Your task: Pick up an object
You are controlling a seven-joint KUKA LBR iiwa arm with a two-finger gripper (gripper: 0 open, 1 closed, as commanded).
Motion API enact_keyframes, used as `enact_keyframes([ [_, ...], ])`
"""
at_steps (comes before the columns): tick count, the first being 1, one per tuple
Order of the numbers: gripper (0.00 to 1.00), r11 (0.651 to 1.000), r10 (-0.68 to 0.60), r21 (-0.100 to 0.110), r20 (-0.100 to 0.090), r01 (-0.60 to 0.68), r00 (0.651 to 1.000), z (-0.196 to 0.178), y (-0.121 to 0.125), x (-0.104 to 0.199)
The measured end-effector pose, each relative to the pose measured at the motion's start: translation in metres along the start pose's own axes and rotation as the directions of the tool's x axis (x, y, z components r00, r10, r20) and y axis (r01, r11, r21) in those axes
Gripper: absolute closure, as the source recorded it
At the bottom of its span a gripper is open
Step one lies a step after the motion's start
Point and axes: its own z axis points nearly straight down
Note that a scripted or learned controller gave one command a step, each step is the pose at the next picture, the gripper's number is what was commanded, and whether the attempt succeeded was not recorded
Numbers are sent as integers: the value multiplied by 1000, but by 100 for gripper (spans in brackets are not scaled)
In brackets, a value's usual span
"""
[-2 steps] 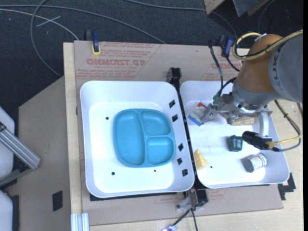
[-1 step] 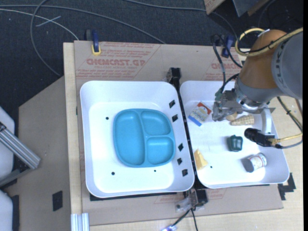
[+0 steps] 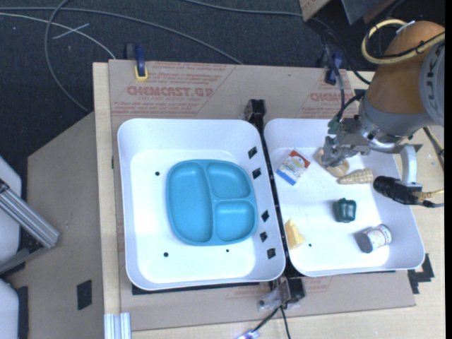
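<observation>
Several small things lie in the right bin [image 3: 395, 260], and any of them could serve as the pick. Nearest the gripper [image 3: 337, 155] is a pale ridged cone-shaped piece [image 3: 355, 177], lying flat at about four o'clock from it, with a second tan scrap [image 3: 337, 168] directly beneath the gripper's tip. A small packet with a red corner [image 3: 292, 167] sits at nine o'clock from the gripper, well apart. A dark green lump [image 3: 345, 210] lies at six o'clock, and past it, near the bin's lower rim, a grey-capped little jar [image 3: 373, 238] lies on its side. A yellow wedge [image 3: 292, 234] rests against the dividing wall at seven o'clock.

The gripper hangs low over the bin's upper part, near the tan scrap, but nothing can be seen between its fingers, and I cannot tell whether they are apart or together.

I judge the risk to be a miss: the scrap and the cone lie close together, so a closing grip may nudge one aside or pinch both badly. The cone is flat and may slip out on lifting.

The left bin [image 3: 134, 189] holds a blue divided plate [image 3: 210, 202].
</observation>
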Motion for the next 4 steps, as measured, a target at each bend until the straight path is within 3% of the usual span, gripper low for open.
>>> enact_keyframes([
  [1,100,1000,0,-3,1,0,1000,-65,3,-1],
  [2,100,1000,0,4,-1,0,1000,-77,4,-1],
  [4,100,1000,-6,9,-4,6,1000,-53,13,119],
])
